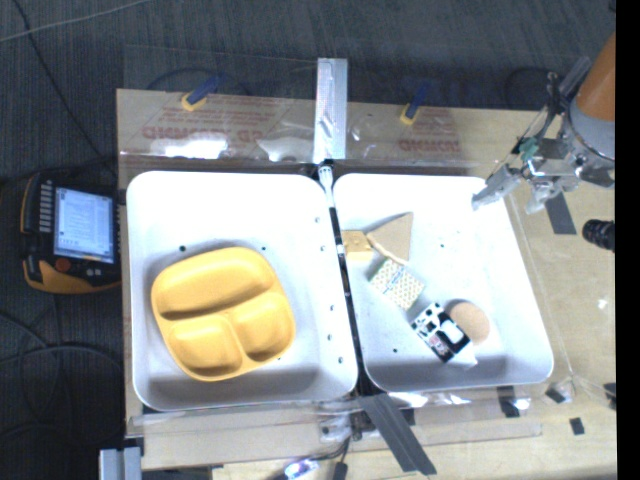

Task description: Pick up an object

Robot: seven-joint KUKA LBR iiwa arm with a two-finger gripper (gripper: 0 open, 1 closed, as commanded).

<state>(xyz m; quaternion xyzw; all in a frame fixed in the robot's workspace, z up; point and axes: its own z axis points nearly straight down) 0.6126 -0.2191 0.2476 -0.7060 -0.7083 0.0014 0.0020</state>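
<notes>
- Pincer point(497, 190): at the upper right edge of the right bin point(520, 268), above its rim. Nothing visible between its tips; how far it is spread cannot be told.
- Tan wedge point(392, 233): inside the right bin, upper left part, well apart from the pincer.
- Patterned packet point(397, 285): just below the wedge.
- Black-and-white box point(439, 332) and round tan piece point(469, 319): touching, lower middle of the right bin.
- Yellow divided tray point(222, 311): in the left bin point(160, 198), beside the right bin on the bench point(560, 298).

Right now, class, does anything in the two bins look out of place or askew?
Nothing looks spilled or broken. The yellow divided tray lies skewed in the left bin. In the right bin, small items sit bunched together, the black-and-white box touching the round tan piece.
</notes>
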